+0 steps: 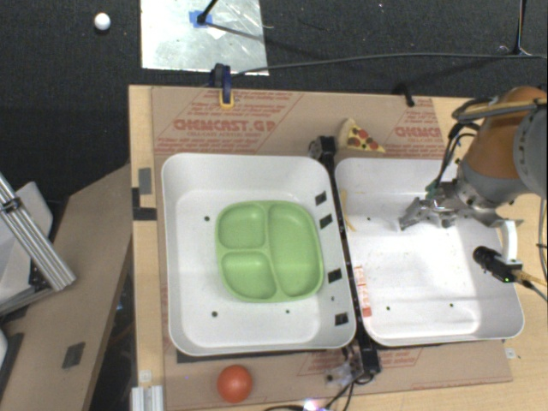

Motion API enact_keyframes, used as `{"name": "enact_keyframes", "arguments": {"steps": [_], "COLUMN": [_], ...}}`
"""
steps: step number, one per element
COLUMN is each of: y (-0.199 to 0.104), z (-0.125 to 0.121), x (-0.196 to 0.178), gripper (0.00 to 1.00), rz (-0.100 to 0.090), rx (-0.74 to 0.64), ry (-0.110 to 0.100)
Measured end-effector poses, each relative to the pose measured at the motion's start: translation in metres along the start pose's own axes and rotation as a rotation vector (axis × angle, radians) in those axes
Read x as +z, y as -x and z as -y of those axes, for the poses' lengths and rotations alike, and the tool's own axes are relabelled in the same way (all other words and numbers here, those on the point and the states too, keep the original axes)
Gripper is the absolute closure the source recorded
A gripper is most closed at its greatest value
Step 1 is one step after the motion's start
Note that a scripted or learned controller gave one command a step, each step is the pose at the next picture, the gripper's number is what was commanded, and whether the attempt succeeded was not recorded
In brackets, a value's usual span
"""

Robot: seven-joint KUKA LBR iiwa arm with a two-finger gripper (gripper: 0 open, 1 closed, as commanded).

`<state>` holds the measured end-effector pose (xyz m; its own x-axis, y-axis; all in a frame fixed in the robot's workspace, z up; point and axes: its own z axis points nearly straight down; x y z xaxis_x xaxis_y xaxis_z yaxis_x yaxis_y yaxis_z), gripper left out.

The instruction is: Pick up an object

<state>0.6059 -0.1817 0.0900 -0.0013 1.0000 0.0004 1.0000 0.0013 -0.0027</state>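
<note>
Where two bins (188, 229) sit: one green tray (269, 251), one orange ball (235, 383).

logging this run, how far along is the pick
Nothing looks picked up yet. The gripper hangs over the right bin with nothing visible between its fingers. The green divided plate lies in the left bin; the pizza slice toy and orange ball sit outside the bins. Still left: reach an object, close on it and lift.
</note>
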Motion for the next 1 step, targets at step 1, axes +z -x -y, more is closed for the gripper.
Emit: {"name": "enact_keyframes", "arguments": {"steps": [1], "y": [-0.0003], "z": [-0.0010], "x": [0.0050], "gripper": [0.00], "rz": [0.001], "rx": [0.000], "ry": [0.004]}}
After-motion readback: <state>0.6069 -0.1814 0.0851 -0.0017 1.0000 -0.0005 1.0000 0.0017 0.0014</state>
